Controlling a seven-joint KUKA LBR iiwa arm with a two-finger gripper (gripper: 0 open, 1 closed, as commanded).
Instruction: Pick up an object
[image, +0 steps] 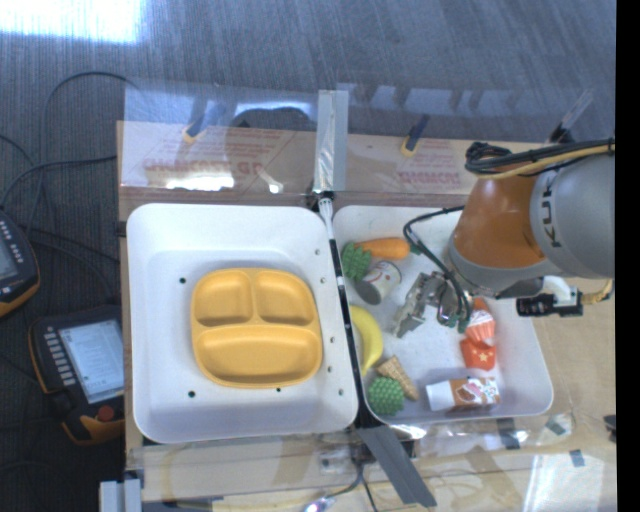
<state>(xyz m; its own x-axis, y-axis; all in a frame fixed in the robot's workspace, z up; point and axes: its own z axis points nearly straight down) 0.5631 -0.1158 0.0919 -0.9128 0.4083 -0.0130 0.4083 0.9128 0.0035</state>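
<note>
In the right bin (540, 385), a carrot (385, 248), broccoli (356, 261), banana (368, 335), green ball (387, 396) and carton (468, 392) surround the gripper (420, 305). Its fingers hang slightly apart, gripping nothing, above bare floor. A red strawberry toy (479, 340) lies just right; a yellow tray (257, 326) fills the left bin (160, 240).

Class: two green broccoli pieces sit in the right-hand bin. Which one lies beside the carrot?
The far broccoli, at the bin's upper left, with the orange carrot right beside it. The other broccoli sits at the near edge, below the banana.
</note>
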